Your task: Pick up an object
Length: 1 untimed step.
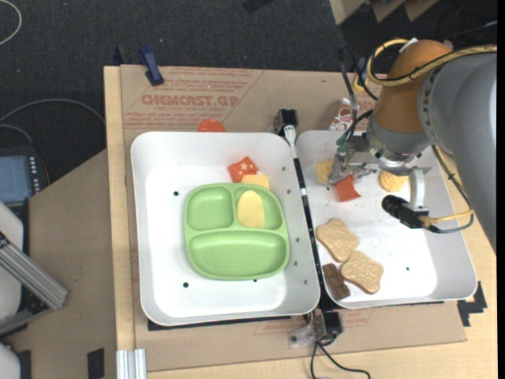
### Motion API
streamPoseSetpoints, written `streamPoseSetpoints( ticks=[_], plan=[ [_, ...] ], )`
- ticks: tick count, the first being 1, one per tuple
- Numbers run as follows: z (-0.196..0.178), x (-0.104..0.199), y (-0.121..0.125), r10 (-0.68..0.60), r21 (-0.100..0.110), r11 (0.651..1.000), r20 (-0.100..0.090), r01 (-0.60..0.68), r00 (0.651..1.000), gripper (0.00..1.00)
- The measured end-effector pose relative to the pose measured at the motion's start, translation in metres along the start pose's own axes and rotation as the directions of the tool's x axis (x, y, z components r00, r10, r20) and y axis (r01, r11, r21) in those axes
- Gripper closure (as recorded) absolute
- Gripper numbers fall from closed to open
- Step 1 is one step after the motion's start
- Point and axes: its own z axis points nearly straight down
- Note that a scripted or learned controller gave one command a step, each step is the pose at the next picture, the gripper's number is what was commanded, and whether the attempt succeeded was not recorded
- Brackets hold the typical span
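Observation:
My gripper [345,174] hangs low over the upper left part of the right bin [442,279]. A small red-orange piece [346,189] sits right at its tip; whether it is gripped I cannot tell. Just left of the gripper lies a yellow chunk [323,170], and a round tan cracker [390,182] lies to its right. Two toast-like slices [337,238] [363,271] and a brown bar [334,281] lie nearer the front of that bin.
In the left bin [150,235] stands a green divided tray [229,255] with a pale yellow piece [251,208] in its upper right compartment. Behind the tray sit a red block with a star [243,168] and a yellow piece [257,181].

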Motion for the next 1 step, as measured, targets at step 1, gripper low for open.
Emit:
streamPoseSetpoints(
  ticks=[1],
  plan=[
    [-0.0948,0.0625,-0.0437,-0.005,-0.004,1.000,-0.003,0.005,1.000,1.00]
  ],
)
